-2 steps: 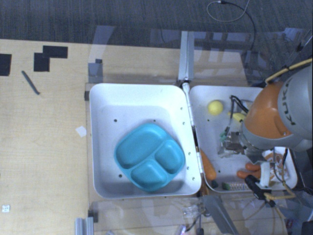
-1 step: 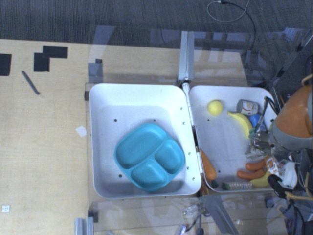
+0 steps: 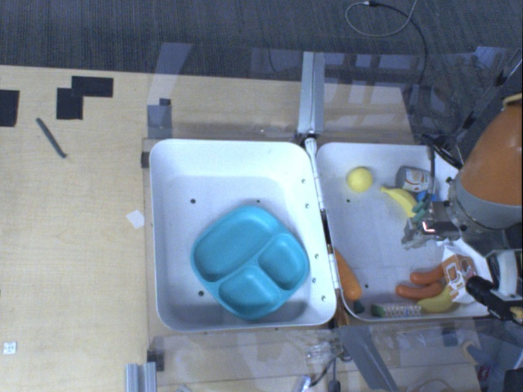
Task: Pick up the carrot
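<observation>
A wooden desk (image 3: pixel 73 251) carries two shallow white bins side by side, seen from above. The left bin (image 3: pixel 176 186) holds a blue divided plate (image 3: pixel 249 261). The right bin (image 3: pixel 368 243) holds the clutter and the arm (image 3: pixel 490 170), which reaches in from the right.

The carrot (image 3: pixel 349 278) lies against the right bin's left wall, near its lower corner, orange and pointing roughly up and down. It has not been picked up. The gripper (image 3: pixel 422 229) hangs over the middle-right of that bin, well apart from the carrot, and nothing can be seen between its fingers. Whether the fingers are spread or closed cannot be told from this angle.

By this judgement the task is barely begun: the approach, grasp and lift all remain.

Other things in the right bin: a yellow ball (image 3: pixel 359 178) near the top, a banana (image 3: pixel 399 198) just right of it, and, along the bottom edge, orange sausage-like pieces (image 3: pixel 421 284) beside another yellow item (image 3: pixel 440 302). The carrot's place tight against the wall may leave little room for a finger on that side.
</observation>
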`<control>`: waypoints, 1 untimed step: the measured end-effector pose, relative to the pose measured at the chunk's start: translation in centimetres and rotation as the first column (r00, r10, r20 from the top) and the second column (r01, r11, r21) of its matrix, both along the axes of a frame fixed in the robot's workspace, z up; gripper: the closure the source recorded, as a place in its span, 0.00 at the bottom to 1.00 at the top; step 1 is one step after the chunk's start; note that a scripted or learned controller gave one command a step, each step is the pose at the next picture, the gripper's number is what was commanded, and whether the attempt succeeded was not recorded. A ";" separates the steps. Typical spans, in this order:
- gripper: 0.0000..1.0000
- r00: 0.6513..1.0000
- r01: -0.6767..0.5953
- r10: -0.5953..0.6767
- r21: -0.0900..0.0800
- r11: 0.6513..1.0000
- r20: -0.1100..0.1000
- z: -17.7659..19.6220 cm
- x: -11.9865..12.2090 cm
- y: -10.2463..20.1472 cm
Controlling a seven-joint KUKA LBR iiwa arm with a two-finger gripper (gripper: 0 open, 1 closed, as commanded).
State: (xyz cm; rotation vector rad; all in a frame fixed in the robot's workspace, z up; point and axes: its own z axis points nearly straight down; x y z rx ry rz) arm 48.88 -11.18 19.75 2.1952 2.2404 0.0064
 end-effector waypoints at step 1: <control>1.00 0.996 -0.094 0.094 0.000 0.996 -0.004 -8.7 -0.1 2.4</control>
